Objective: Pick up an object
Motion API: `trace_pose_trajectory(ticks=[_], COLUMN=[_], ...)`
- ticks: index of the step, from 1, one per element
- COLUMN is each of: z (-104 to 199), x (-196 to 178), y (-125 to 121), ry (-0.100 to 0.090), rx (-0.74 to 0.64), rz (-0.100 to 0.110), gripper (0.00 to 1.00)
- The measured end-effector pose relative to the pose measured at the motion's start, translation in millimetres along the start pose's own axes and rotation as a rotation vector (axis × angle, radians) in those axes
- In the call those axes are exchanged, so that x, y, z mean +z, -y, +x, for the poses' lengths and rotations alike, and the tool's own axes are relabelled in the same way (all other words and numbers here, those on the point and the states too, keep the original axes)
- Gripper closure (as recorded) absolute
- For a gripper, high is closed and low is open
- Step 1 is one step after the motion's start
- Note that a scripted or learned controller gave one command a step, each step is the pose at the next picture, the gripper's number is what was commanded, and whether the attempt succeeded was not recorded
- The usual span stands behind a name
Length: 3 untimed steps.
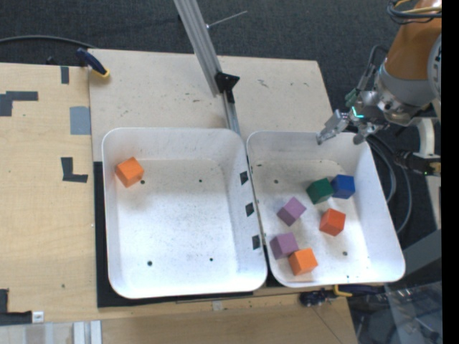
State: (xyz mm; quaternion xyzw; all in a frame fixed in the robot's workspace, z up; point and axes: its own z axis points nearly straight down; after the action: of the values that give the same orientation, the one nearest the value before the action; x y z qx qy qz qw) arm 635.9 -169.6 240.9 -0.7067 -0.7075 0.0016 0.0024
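Bench: pale wood, running out of frame at the left and bottom, with grey and dark tape marks on its left part.
Arm: cut off by the top and right edges; the orange band and a grey wrist show, with dark cables hanging below at the right.
Left bin: white, shallow, speckled with dark marks; one orange cube sits near its upper left corner, well apart from everything else.
Right bin: white, touching the left bin along their shared rim; its near right corner lies close to the frame's dark lower right.
Rail: a grey metal bar slanting down from the top edge to the gap between the bins, with a black bracket on it.
Cubes in right bin: green cube and blue cube touching side by side; red cube just below them; purple cube near the middle; second purple cube and second orange cube close together near the front rim.
Clip: a small blue and yellow thing on the bench's far edge, on a dark cable; too small to identify.
Gripper: over the right bin's far rim, above and apart from the cubes; small and blurred, so I cannot tell how its fingers stand, and no cube is seen between them.
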Motion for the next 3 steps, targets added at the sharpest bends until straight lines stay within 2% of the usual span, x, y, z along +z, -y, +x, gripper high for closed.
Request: trace_pose_trajectory(ticks=[1, 2, 3], z=[-0.2, -4.1, 1.5], x=[-3.1, 50.2, 103.1], y=[-0.8, -9.2, 0.7], ry=[0.002, 0.002, 0.001], rx=[-0.001, 0.0, -0.001], rz=[-0.004, 0.0, 0.001], gripper=[0.0, 0.0, 0.0])
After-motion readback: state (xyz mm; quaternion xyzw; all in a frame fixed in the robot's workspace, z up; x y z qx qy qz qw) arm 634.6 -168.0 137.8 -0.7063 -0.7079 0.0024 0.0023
